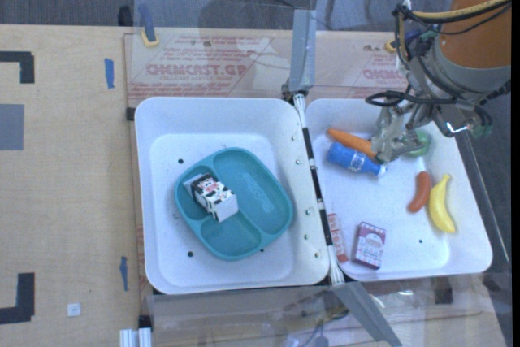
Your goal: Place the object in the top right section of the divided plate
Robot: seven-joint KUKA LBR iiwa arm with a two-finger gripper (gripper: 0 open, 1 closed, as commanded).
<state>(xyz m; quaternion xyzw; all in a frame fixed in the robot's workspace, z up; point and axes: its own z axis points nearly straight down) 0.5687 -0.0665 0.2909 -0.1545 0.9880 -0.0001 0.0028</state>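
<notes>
The teal divided plate (252,199) lies in the left bin (154,142), turned at a slant. A small white carton with black spots (214,197) rests on the plate's left part, over the ridge between sections. My gripper (390,149) hangs low in the right bin (463,248), its fingers pointing down next to the blue can (353,159) and the orange carrot (351,140). A green object (418,145) lies just right of the fingers, partly hidden by them.
The right bin also holds an orange-red sausage (419,192), a yellow banana (440,206) and a red box (370,245) near the front. A metal divider (302,53) rises behind the bins' shared wall. Cables hang from the wrist (431,93).
</notes>
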